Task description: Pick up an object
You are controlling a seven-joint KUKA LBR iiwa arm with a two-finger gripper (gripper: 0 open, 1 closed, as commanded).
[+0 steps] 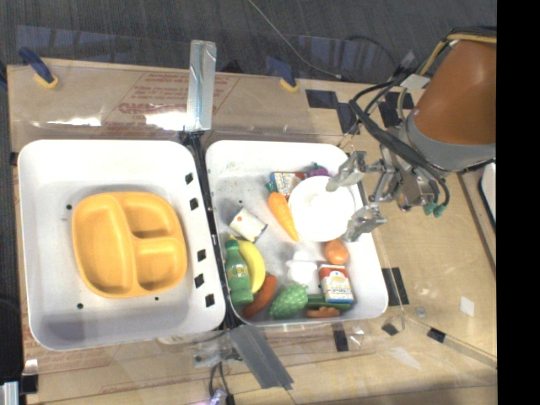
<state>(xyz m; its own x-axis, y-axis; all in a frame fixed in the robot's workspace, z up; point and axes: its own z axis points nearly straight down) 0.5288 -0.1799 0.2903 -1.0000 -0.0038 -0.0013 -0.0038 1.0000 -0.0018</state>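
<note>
My gripper [354, 199] hangs over the right edge of the right bin [221, 163], its two fingers spread open with nothing between them. Just left of it lies a white plate [319, 207]. An orange carrot [283, 215] lies beside the plate, and a small orange fruit [336, 251] sits below the lower finger. A green bottle [237, 270], a yellow banana [254, 261], a green broccoli-like piece [289, 299], a small red-and-white carton [337, 283] and a white box [247, 224] fill the bin's lower half.
The left bin [38, 163] holds a yellow divided tray [128, 243]. A small packet [287, 181] and a purple item [318, 172] lie at the plate's upper edge. A metal divider post [201, 87] stands between the bins at the back. Cables [380, 99] trail beside the wrist.
</note>
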